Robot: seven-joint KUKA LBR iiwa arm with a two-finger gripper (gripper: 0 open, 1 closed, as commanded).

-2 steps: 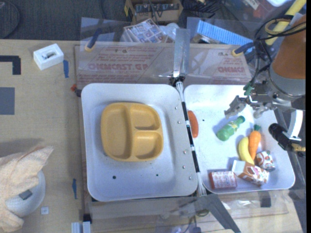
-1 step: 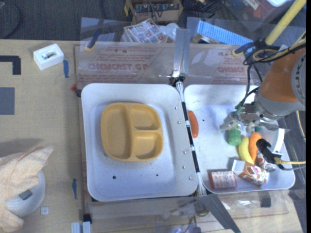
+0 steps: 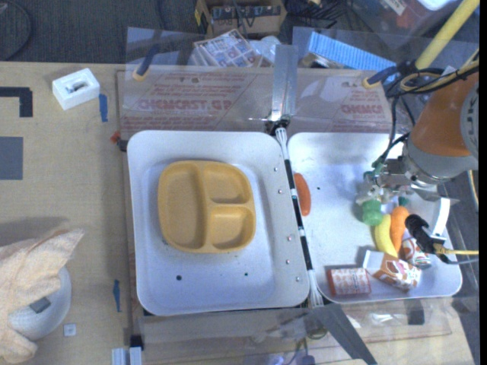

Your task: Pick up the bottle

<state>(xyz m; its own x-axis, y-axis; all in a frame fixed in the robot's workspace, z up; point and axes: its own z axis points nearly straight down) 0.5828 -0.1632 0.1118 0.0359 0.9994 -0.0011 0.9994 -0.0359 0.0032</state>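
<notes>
2 white bins [image 3: 152,204], claw [image 3: 383,191] above green ball [image 3: 371,214], bottle [image 3: 413,251] nearby; claw state unclear.

two white bins [image 3: 144,204], one yellow tray [image 3: 205,205]

We see a pale wooden surface [image 3: 61,181], dark grey carpeted floor [image 3: 91,17] beyond it, and a cluttered brown cardboard box [image 3: 237,6] on that floor.
</notes>
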